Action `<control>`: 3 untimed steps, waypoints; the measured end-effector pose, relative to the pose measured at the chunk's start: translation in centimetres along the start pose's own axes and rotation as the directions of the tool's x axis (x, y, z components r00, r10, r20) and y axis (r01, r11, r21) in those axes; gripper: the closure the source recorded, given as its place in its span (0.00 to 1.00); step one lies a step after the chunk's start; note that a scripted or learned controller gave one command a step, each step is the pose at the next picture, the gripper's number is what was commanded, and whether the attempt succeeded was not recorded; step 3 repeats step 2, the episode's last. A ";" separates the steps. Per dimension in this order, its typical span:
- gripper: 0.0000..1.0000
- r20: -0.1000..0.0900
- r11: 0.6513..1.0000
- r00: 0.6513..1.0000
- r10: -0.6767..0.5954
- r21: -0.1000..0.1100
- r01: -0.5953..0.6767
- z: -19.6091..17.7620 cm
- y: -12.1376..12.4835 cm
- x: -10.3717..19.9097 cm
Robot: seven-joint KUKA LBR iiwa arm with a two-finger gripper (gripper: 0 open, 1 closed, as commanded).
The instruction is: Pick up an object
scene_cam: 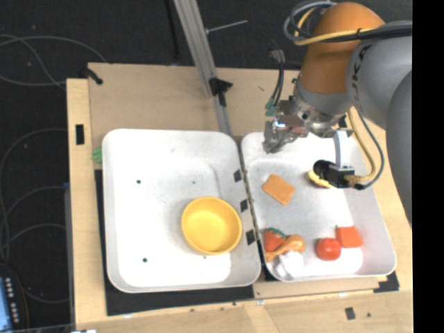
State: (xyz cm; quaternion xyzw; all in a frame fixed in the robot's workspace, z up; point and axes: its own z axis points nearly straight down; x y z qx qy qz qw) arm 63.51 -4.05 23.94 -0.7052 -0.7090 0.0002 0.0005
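My gripper (275, 141) hangs over the far left corner of the right bin (374, 214), just inside its rim. A flat tan-orange block (278, 189) lies on the bin floor a little nearer than the gripper, apart from it. Along the near edge sit a red ball (328, 248), an orange cube (349, 236) and a small heap of toys in red, orange, green and white (283, 248). A yellow bowl (211, 225) stands upright in the left bin (139, 165), close to the divider.
A slanted metal post (201, 54) rises behind the bins, ending near the divider's far end. The grey arm with its orange band (340, 40) fills the upper right. Bare wooden bench (139, 96) surrounds both bins.
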 end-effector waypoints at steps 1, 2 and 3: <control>1.00 -0.001 1.000 1.000 -0.001 0.000 0.001 0.3 -0.4 4.8; 1.00 0.000 1.000 1.000 -0.001 0.000 0.001 1.0 -2.1 9.3; 1.00 0.000 1.000 1.000 -0.001 0.000 0.001 1.0 -2.1 9.3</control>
